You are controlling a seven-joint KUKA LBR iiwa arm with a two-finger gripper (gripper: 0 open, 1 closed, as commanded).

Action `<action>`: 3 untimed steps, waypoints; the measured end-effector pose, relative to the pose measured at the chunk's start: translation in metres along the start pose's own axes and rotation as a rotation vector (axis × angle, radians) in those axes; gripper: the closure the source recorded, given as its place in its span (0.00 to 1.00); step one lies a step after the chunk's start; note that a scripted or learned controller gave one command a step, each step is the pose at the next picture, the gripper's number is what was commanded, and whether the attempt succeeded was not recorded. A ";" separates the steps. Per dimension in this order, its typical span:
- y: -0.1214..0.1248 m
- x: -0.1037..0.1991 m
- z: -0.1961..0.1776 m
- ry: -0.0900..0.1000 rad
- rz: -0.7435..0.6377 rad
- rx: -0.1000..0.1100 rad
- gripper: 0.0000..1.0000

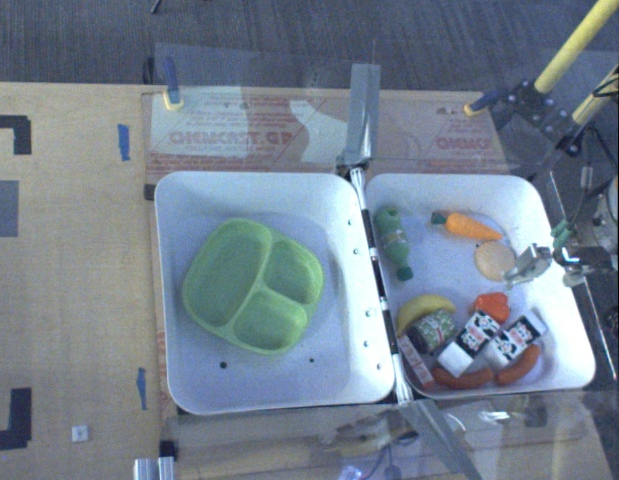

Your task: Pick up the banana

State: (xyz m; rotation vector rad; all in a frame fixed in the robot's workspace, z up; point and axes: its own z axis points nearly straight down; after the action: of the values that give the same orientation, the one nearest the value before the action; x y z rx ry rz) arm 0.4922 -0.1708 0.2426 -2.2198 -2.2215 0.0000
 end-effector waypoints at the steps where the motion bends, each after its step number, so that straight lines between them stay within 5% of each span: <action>1: -0.005 -0.008 -0.069 -0.002 0.071 -0.002 0.00; 2: 0.010 0.016 0.038 -0.001 0.027 -0.001 0.00; 3: -0.004 0.063 0.142 -0.002 -0.087 -0.004 0.00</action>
State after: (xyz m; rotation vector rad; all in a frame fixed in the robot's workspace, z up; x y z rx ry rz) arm 0.4878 -0.1080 0.1008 -2.1236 -2.3194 -0.0029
